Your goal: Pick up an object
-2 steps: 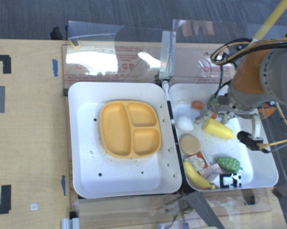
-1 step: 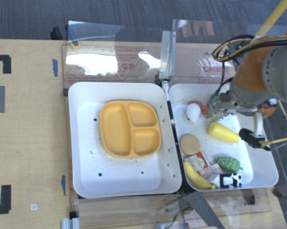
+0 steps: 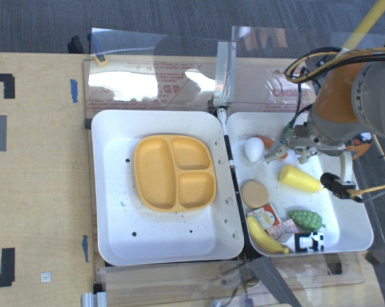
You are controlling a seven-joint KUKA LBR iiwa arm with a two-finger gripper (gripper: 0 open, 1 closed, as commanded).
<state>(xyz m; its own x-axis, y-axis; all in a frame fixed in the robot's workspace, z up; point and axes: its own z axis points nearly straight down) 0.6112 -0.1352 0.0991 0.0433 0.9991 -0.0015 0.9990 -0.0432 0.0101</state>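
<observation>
Hovering claw (image 3: 293,147), grip unclear | right bin (image 3: 359,226) | wooden bench (image 3: 39,171) | grey floor (image 3: 180,5)

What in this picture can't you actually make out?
- End effector: the arm's bulk hides its tips, so open or shut is unclear.
- Orange item behind the egg: mostly covered by the egg and the end effector.
- Black-and-white toy: too small to identify.
- Packet: print too small to read, and the banana overlaps it.

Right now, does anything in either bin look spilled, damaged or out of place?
Nothing stands out. The orange divided plate lies flat in the left bin; the egg, yellow corn and banana sit loose in the right bin.
</observation>
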